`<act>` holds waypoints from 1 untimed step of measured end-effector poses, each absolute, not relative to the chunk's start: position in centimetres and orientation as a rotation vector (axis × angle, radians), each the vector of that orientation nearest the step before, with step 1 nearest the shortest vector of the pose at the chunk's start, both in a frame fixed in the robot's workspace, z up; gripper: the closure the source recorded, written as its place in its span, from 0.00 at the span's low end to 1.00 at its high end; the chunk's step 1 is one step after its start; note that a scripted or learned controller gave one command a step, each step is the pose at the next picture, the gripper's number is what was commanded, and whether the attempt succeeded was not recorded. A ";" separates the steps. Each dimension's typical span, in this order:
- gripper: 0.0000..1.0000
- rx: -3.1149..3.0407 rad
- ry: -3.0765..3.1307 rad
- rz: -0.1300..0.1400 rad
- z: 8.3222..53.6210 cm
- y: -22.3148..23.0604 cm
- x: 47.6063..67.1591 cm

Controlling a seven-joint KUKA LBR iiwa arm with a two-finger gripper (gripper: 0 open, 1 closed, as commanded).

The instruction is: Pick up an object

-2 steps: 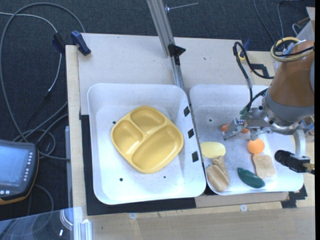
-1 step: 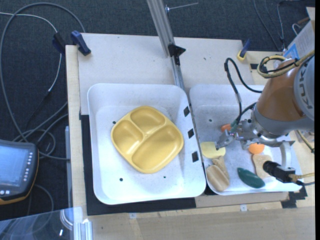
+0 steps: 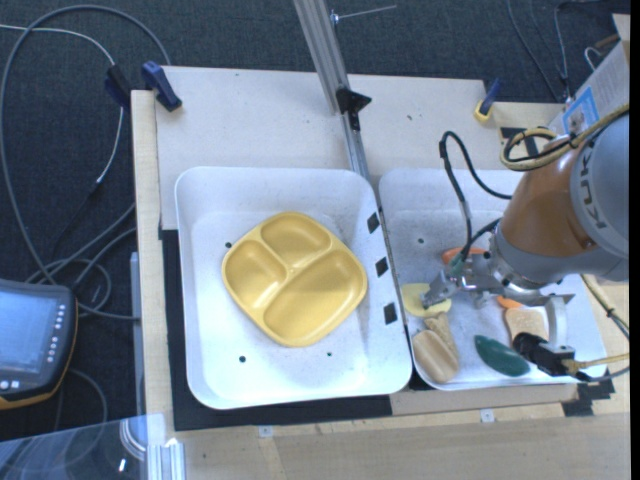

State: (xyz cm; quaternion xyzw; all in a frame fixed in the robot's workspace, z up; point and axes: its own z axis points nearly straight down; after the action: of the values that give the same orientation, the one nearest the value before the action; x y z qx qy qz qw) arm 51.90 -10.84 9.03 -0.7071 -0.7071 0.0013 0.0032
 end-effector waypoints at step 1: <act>1.00 -2.220 -2.221 -0.002 10.3 -10.8 52.1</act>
State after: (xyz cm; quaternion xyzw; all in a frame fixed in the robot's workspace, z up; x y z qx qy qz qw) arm 52.07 -10.81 10.33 -0.7070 -0.7072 -0.0008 0.0008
